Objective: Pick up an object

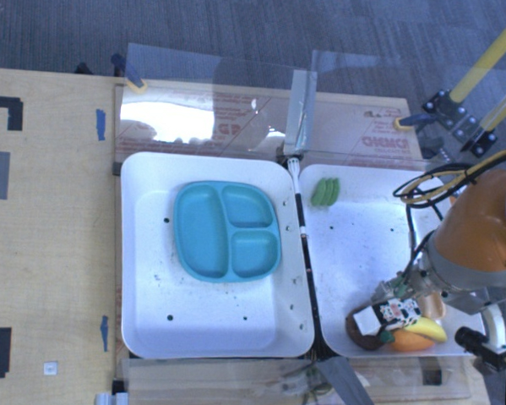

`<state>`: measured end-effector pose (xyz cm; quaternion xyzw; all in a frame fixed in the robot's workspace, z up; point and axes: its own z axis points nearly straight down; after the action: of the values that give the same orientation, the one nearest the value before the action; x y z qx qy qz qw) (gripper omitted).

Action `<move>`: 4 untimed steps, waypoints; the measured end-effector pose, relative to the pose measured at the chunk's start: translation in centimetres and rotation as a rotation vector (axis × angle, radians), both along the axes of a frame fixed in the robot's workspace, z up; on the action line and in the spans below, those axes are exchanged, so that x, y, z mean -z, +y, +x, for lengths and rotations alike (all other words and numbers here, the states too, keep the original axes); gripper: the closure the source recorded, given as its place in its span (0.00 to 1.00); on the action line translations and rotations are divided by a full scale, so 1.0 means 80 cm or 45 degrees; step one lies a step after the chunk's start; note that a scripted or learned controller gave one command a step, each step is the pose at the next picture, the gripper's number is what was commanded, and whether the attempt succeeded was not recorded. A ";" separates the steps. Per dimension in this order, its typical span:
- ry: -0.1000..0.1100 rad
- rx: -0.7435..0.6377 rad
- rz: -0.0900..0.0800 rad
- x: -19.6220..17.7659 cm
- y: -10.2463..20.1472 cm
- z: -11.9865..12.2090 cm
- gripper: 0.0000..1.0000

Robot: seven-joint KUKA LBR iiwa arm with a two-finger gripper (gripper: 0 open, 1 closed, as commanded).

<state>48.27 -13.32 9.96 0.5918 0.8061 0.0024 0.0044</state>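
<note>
The two-finger gripper (397, 308) hung at about 5 o'clock in the right white bin (352, 245), right over a crowded pile: yellow plastic banana (428, 328), orange toy carrot (411, 342), brown round piece (363, 328). Honestly couldn't tell whether it was spread or pinching. With stuff packed that tight, I figured it'd likely nudge things aside or grab nothing.

Two white bins (140, 259); one blue divided tray (227, 231); one green item (325, 191); one banana (426, 328); one orange item (412, 341).
</note>
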 end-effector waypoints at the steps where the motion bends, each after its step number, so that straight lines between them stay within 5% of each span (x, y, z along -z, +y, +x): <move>1: 0.000 0.038 0.004 -0.111 0.068 0.086 1.00; 2: 0.011 0.044 0.002 -0.106 0.064 0.083 0.00; 3: 0.021 0.095 0.002 -0.031 0.031 -0.004 0.00; 4: 0.007 -0.288 0.000 0.015 0.037 -0.002 0.00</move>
<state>48.08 -10.36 8.75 0.4971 0.8677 0.0011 0.0019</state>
